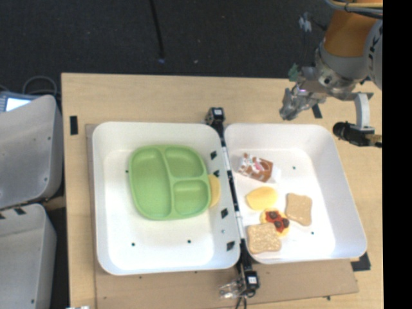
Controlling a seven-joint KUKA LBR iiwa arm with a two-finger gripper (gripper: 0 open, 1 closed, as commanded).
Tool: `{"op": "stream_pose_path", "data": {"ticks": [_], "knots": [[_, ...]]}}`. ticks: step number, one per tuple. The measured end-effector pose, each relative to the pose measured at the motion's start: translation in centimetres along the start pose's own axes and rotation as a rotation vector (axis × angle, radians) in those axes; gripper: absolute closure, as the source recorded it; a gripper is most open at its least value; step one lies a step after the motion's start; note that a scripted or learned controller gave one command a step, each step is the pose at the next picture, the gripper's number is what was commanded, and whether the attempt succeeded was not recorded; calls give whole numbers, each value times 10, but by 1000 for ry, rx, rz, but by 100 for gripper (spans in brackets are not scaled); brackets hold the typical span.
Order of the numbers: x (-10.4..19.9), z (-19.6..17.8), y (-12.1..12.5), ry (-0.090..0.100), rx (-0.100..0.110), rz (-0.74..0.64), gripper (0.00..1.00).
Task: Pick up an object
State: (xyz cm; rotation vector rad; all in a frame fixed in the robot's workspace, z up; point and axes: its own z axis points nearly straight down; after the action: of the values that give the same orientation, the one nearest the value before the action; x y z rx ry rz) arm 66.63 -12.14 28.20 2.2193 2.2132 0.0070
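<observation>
Near edge of counter [77,282]: pale wooden surface carrying two shallow white plastic bins side by side, with small black clips along the seam between them.
Left bin [103,237]: holds a light green plastic tray with three compartments [168,181], lying flat near the bin's middle; a thin yellow piece [215,190] shows at the tray's right edge, beside the seam.
Right bin [341,198]: holds a cluster of small toy food items in its left half.
Nearest item: a tan, speckled square cracker-like piece [263,237], lying close to the seam.
Next item: a small red and dark piece [278,221], touching the cracker's far right corner.
Beside it: a light brown toast-shaped slice [299,208], to the right of the red piece.
Centre of cluster: a yellow rounded piece [262,197], just beyond the red piece.
Farthest item: a small clear-wrapped packet with brown and pink contents [256,167], nearest the bin's far wall.
Tool [293,104]: grey, hanging past the right bin's far rim, over the counter, apart from all items; whether its fingers are open or closed cannot be told.
Arm [351,24]: grey with an orange band, entering from the far right.
</observation>
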Motion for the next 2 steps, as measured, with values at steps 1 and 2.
{"op": "stream_pose_path", "data": {"ticks": [1,2], "knots": [[50,-4,-3,2,7,-8,100],[105,14,-11,2,9,-8,100]]}}
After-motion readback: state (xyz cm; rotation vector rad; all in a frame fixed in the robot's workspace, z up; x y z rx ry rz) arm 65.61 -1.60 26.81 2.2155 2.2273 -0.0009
